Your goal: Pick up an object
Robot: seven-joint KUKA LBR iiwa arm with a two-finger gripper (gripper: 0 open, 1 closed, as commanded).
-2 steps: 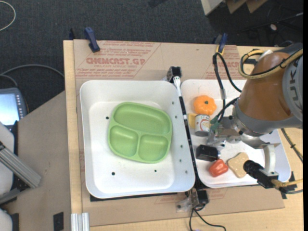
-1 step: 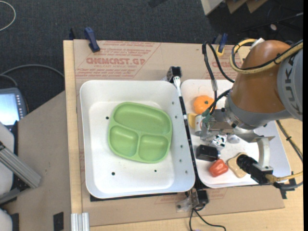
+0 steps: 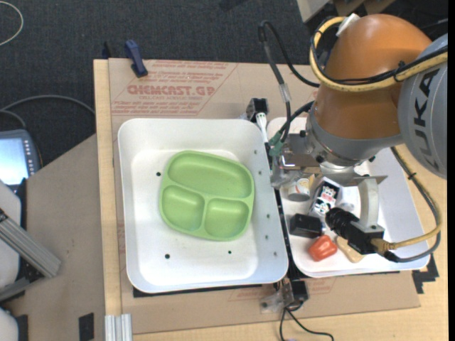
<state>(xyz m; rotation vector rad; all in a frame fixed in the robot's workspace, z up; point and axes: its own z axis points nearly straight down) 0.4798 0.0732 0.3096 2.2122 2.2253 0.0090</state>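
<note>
Gripper sits low over the right bin, near its left side and tucked under the wrist. Open or clenched: can't tell, the arm blocks the view. Nothing is visibly held.

Progress: I'd call the pick not yet done.
- The red object lies on the bin floor near the front edge, just beside and in front of the gripper.
- The black block lies just left of it, close to the bin's left wall.
- The plate, green with three compartments, lies flat mid left bin, well apart from the gripper.

Left to do, by my read: close on one item, lift, confirm it comes up.

Room and edges:
- The right bin is tight. Both small items are crowded into the front-left corner, with walls close on two sides.
- The shared rims between the bins run just left of the gripper, so there's little margin sideways that way.
- There's open floor toward the right of the right bin, though cables loop across there.
- The left bin has bare floor all round the plate, but the plate is wide and flat, likely a poor grip except at its rim.
</note>
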